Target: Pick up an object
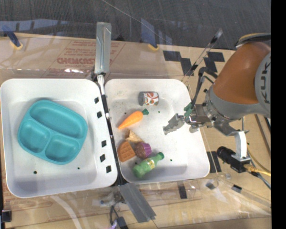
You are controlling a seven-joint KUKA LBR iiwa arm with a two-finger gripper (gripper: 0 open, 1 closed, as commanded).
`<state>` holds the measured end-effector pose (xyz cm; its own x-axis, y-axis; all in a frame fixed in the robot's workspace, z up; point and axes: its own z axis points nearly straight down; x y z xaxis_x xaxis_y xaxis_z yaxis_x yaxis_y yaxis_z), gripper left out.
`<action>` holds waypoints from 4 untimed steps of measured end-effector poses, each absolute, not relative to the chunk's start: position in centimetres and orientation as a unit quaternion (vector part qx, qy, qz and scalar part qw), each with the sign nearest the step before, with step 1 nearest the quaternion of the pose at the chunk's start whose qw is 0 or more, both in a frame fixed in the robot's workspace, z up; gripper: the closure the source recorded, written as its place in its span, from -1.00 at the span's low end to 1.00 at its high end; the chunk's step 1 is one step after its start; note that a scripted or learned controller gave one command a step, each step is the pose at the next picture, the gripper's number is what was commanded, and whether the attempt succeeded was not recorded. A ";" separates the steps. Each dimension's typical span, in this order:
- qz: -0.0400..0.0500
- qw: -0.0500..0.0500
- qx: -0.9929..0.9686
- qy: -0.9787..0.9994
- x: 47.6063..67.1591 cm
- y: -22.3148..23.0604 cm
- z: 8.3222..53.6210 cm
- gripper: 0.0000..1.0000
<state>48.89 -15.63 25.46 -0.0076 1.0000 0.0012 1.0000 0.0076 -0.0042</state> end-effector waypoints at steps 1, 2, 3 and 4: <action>0.000 -0.001 -0.622 -0.783 48.4 -21.2 30.3 -1.00; -0.001 -0.001 -0.565 -0.825 48.3 -20.2 11.3 -1.00; 0.000 0.000 -0.671 -0.741 55.0 -20.9 9.2 -1.00; 0.001 0.002 -0.692 -0.721 64.5 -18.4 9.1 -1.00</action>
